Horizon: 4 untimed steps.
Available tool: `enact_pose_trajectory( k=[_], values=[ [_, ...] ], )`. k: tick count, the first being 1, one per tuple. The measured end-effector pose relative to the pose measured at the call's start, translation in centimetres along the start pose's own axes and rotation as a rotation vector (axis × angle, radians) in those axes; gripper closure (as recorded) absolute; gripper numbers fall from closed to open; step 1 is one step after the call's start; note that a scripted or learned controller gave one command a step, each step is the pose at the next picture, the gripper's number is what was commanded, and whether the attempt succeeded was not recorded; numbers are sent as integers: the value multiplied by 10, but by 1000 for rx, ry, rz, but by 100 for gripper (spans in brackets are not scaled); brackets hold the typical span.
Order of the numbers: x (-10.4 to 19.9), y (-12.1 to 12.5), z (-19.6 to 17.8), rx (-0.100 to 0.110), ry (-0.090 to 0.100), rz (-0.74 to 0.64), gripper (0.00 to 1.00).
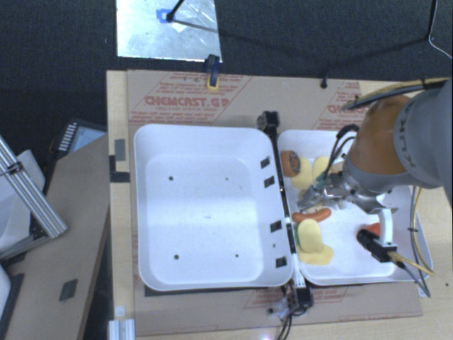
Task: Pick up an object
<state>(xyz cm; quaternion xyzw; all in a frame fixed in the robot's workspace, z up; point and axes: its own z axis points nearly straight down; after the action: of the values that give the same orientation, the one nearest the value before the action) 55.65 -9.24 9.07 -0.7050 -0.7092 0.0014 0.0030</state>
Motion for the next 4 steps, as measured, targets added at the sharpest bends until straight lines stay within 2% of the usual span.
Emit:
enact_pose_trajectory(
  k=[1,2,3,4],
  values=[
    [-20,-15,6,-6,-2,5,0],
    [-19,-14,-5,-9,-2,3,100],
    [43,30,-100,-20,-1,-6,100],
    [104,52,-257,-28,0,-7,100]
  ],
)
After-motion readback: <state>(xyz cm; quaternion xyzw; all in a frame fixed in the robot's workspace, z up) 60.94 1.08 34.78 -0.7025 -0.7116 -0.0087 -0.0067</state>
